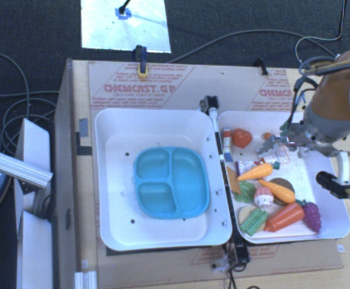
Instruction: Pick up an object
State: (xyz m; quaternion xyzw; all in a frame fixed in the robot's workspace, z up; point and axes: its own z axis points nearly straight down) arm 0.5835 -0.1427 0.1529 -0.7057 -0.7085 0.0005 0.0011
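Note:
The right bin (334, 221) holds several toy foods. Among them are a red tomato (242, 138), an orange carrot (256, 172), a second orange piece (279, 190), a large red-orange carrot (285, 217), purple grapes (311, 215) and a green vegetable (254, 221). My gripper (275, 144) hangs low over the back middle of this bin, right of the tomato and just behind the carrot. Its tip is a grey cluster seen from above, and I see nothing clearly held in it.
The left bin (117, 161) carries a blue divided plate (171, 181). A black rail (221, 161) runs between the bins. The arm's orange band (337, 95) and grey wrist overhang the right bin's back right corner. Cables lie around the bench.

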